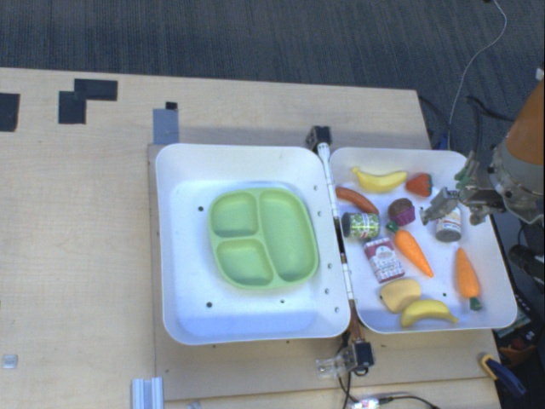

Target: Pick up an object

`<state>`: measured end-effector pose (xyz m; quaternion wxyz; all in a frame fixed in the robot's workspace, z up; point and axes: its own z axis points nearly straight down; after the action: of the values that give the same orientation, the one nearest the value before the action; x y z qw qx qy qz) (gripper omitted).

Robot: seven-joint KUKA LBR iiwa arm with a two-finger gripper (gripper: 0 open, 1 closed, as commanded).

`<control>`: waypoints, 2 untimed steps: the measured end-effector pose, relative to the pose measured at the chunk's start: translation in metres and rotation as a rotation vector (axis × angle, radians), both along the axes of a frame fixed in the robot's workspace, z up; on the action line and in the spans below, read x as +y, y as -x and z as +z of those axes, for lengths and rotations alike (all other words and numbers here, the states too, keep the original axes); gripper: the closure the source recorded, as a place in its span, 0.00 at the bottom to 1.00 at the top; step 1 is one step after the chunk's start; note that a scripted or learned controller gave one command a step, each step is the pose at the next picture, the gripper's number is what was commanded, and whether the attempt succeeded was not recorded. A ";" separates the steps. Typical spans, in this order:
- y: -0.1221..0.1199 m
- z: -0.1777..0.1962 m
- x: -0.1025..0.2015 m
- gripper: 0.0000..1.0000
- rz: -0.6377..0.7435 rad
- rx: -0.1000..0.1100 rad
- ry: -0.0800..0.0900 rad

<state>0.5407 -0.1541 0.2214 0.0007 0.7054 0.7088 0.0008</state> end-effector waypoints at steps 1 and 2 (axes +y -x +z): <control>-0.037 -0.117 0.044 0.00 -0.003 -0.002 0.001; -0.038 -0.106 0.046 1.00 0.000 -0.005 0.000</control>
<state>0.5783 -0.1086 0.1149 0.0026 0.7056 0.7086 0.0026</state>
